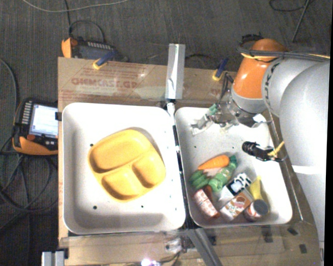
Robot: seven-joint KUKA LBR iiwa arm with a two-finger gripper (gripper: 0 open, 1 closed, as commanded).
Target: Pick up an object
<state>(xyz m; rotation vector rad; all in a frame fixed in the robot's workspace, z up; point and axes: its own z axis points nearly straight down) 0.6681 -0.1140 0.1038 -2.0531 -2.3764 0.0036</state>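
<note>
Gripper (210, 119) low at right bin's (283, 213) far-left corner; opening impossible to tell, nothing visibly held. Toy pile (227, 189) heaped toward near edge, well apart. Risks closing on bare floor.

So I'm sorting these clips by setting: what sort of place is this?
Most likely a robotics lab bench set up for picking trials. Two white bins sit side by side on a board, a grey and orange arm reaches in, cables trail over carpet, and a handheld control pendant lies beside the bench.

Two white bins (72, 170), one yellow tray (127, 164)
</note>
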